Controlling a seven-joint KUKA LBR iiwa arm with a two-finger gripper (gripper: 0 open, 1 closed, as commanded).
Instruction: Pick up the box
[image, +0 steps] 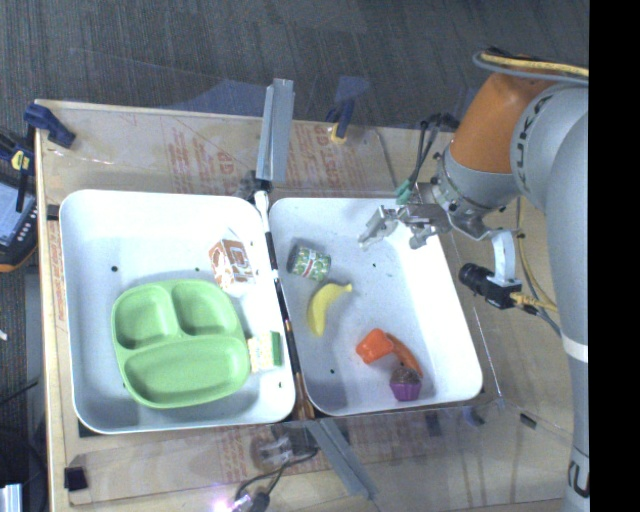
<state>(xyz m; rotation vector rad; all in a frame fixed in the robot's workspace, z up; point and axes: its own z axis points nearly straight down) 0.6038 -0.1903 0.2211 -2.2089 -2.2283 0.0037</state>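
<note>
Lying in left bin, box (231, 262) well apart from pincer (397, 229).

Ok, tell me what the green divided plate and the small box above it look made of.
Green divided plate: probably moulded plastic, with uniform colour, soft sheen and rounded compartment walls. Box: likely printed cardboard, with brown and white graphics on flat faces, though it is too small to be sure.

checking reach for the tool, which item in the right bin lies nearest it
The green can, up near the tool; the banana, carrot and purple piece lie farther down the bin.
</note>
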